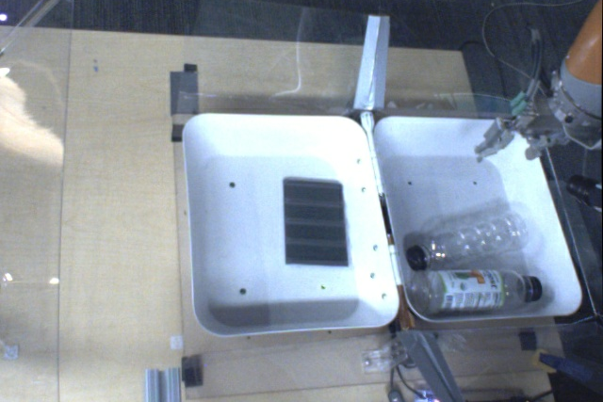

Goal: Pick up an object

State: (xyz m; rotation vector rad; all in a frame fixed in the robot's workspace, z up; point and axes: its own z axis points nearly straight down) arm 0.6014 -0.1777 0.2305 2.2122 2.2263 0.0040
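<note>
In the right bin [443,160] two bottles lie on their sides near the front. The clear, empty one [471,238] has a black cap pointing left. Just in front of it lies a bottle with a white and green label [471,289] and a black cap pointing right. A dark ridged rectangular block [316,221] lies flat in the middle of the left bin [221,155]. My gripper [513,144] hangs over the far right corner of the right bin, well behind the bottles. It is open, with nothing between its fingers.
A metal post [373,61] rises behind the seam between the bins. Clear plastic panels stand at the left and behind the bins. Cables and clamps sit by the bench's front right edge.
</note>
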